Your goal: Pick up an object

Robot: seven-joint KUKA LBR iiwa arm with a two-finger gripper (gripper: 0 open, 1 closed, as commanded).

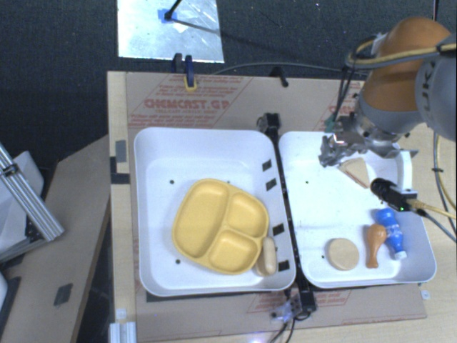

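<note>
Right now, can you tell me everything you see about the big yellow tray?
The yellow tray looks like smooth plastic, with rounded corners and three hollows: one long one on its left and two smaller ones on its right. It lies flat and face up, turned at a slant, in the left white bin. Nothing sits in its hollows. A small beige bread-like piece rests against its lower right corner.

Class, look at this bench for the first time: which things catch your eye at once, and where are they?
The yellow divided tray in the left bin stands out first. Next comes the grey-and-orange arm with its tool low over the far part of the right bin. Then the blue bottle near that bin's right edge.
</note>
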